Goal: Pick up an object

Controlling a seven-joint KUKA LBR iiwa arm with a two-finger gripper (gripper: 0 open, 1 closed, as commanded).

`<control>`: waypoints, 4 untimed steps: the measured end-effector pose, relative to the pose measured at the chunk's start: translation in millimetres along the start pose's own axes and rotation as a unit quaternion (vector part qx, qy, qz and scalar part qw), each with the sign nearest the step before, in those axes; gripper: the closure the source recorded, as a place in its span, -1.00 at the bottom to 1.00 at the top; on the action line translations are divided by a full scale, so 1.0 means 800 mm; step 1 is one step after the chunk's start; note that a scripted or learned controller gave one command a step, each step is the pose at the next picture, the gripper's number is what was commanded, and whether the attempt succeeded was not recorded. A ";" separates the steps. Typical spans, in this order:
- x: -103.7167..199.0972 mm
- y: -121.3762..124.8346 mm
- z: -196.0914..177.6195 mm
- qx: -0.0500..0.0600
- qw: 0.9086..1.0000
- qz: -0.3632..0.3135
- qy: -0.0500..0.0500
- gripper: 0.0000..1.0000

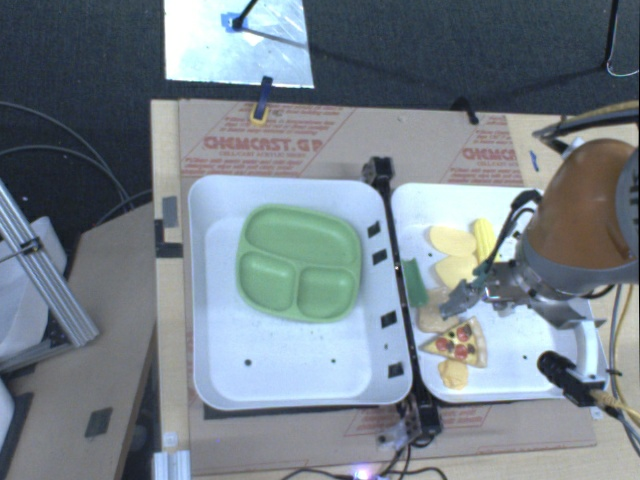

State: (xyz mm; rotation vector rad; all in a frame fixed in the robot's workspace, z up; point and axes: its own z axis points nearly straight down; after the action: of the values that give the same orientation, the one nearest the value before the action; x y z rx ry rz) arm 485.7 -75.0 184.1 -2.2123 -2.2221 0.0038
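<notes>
The two-finger gripper [455,303], its state impossible to tell, hovers low in the right white bin [520,380]. Directly beneath lies a tan toy biscuit [432,318]; just below, the toy pizza slice [458,341]. Descend squarely, centring one piece before closing.

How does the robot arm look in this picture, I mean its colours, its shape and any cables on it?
The arm is a thick rounded body with a wide orange band and grey beneath it. A black cable loops along its left side. The gripper is small, dark grey metal. Whether its jaws are open is unclear.
</notes>
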 end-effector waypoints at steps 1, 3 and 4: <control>0.025 0.003 -0.102 -0.008 1.000 -0.001 -0.001 -1.00; 0.116 0.002 0.000 -0.004 1.000 -0.003 0.000 -1.00; 0.001 0.001 -0.001 -0.004 1.000 0.005 -0.003 -1.00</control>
State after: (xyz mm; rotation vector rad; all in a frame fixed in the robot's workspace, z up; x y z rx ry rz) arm 486.4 -73.8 184.6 -2.2313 -2.2168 0.0007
